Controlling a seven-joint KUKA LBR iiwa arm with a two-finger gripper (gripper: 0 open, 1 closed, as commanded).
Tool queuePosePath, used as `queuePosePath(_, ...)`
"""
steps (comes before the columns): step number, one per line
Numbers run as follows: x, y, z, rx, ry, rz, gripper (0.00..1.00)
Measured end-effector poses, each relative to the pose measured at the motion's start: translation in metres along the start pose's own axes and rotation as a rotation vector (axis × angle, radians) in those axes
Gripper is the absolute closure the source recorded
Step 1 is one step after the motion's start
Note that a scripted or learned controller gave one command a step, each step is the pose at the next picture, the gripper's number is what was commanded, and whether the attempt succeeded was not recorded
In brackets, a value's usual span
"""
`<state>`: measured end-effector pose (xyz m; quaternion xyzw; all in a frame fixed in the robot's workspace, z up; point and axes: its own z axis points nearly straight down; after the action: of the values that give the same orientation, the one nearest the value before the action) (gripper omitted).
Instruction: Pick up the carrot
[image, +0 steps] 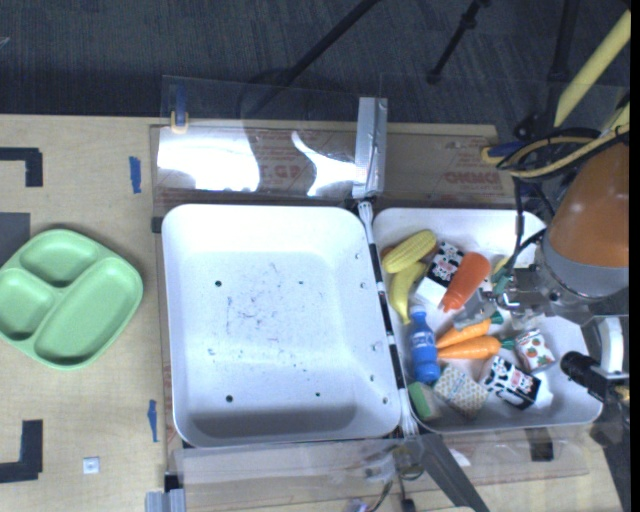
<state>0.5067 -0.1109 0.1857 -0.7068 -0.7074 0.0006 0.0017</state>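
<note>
The carrot (468, 347) lies in the right bin (570, 412), orange and tapered, its tip pointing left toward a blue bottle. A second, thinner orange piece (477, 327) rests just above it. My gripper (506, 297) hangs low over the bin's middle, just up and to the right of the carrot, beside an orange bottle (466, 281). The grey wrist and its orange band (598, 215) reach in from the right. Nothing can be seen held in the gripper.
The right bin is crowded: yellow bananas (409, 251), a blue bottle (424, 346), cow-patterned cartons (513, 382), a strawberry carton (535, 350) and a speckled pouch (459, 388). The left bin (270, 320) adjoins it. A green divided plate (65, 297) sits far left on the bench.
</note>
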Motion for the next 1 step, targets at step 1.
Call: queuePosePath(1, -0.0030, -0.0072, 0.0873, -0.007, -0.003, -0.056, 0.00)
